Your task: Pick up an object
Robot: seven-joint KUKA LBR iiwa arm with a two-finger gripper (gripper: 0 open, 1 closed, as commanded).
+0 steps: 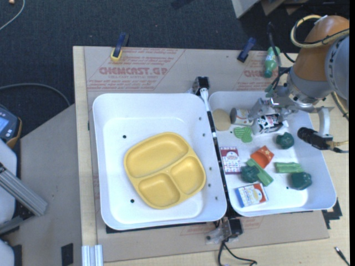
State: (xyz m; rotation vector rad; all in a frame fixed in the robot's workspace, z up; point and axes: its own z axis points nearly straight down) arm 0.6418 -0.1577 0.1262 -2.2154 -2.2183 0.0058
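Note:
My gripper hangs low over the back of the right bin, reaching in from the right. Directly under it lies a small black-and-white object; whether it is touched is unclear. Just left of the gripper stand a small white-and-red can and a tan round piece. A light green piece lies in front of them. Further forward lie a dark green ball, an orange block, a green cylinder and a red-and-white card.
The left bin holds a yellow divided plate. More green pieces and a small printed box lie at the right bin's front. A green bottle stands on the bench behind the right bin.

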